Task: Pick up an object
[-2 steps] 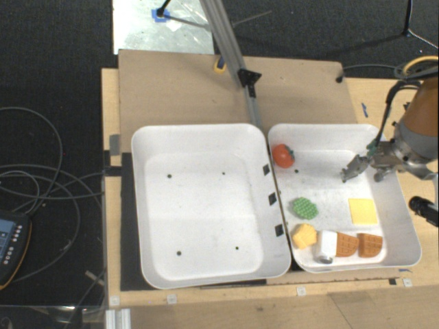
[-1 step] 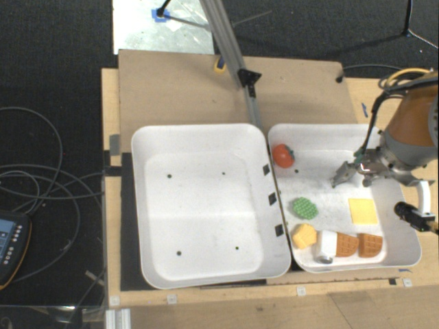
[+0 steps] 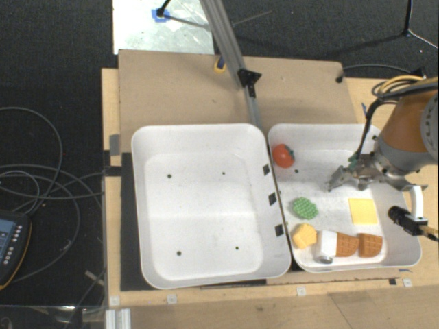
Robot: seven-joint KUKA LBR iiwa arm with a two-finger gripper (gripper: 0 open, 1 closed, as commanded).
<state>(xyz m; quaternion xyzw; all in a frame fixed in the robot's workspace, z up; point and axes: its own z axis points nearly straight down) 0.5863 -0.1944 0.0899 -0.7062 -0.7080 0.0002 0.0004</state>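
Light is bright and even, falling from above. The white bins left of the claw are nearly blown out, their floors showing little texture. Shadows are soft and short; a faint one lies under the claw. Up and left of the claw, a shiny floor patch glares. The picture is slightly soft and grainy, with dark carpet noisy.

Tripod leg above bench — loose cables — handheld pendant.

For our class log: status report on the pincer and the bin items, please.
Pincer low in right bin, nothing seen gripped. Tomato, green disc, yellow slice lying loose. Nothing blocking.
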